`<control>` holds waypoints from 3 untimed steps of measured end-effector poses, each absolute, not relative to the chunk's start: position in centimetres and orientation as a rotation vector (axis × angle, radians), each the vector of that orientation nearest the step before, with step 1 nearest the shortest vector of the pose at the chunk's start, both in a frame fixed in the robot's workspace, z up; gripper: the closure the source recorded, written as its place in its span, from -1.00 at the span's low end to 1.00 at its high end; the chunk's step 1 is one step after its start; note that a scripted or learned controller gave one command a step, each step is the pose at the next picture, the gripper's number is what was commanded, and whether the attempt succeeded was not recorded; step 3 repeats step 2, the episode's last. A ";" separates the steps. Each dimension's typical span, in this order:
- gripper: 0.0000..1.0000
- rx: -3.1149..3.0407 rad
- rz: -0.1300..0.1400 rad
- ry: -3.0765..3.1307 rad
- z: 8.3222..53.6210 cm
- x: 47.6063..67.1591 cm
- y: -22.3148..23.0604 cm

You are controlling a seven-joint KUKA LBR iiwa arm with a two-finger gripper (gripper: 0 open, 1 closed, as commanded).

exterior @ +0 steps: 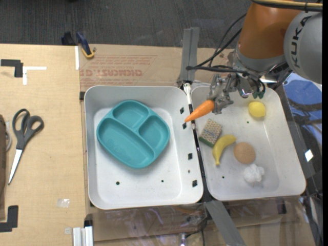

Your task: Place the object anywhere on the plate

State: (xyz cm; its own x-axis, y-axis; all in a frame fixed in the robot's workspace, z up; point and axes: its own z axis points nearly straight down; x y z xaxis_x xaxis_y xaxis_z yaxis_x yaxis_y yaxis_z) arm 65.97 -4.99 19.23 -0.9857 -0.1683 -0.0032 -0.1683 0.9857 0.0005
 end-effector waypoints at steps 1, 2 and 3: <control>1.00 -0.348 0.001 3.119 19.3 62.1 1.6; -1.00 -0.347 0.001 3.119 19.3 62.1 1.6; -1.00 -0.347 0.001 3.119 19.3 62.1 1.6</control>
